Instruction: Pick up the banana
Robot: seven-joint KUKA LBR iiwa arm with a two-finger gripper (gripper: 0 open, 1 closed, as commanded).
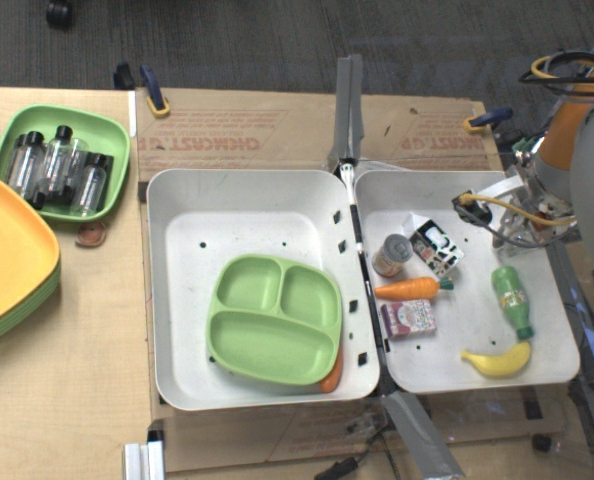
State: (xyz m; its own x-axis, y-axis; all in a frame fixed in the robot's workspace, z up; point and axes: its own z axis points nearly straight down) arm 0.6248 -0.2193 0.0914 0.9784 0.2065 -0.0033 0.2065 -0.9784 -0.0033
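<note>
We find the banana (497,361) lying flat near the front edge of the right bin (417,368), its curve opening upward in the view, with bare white floor around most of it. Just beyond it lies a green bottle (512,301), whose lower end comes close to the banana's right tip without clearly touching. Further left in the same bin are a carrot (407,289), a small pink carton (409,318), a can (390,255) and a black-and-white packet (436,246). The left bin (177,218) holds a green divided plate (275,318).

Our claw (522,220) hangs at the right bin's far right side, amid cables, well apart from the banana. We cannot tell how it is set from this view.

As we judge it, the step in hand is the approach. We should carry the claw toward the front of the bin and come down over the banana's thick middle. We should grip across its narrow width, not along its length. We would keep to the left of the bottle's end so that it is not nudged or caught together with the fruit. The bin's front wall is close, so a straight vertical descent seems safest.
</note>
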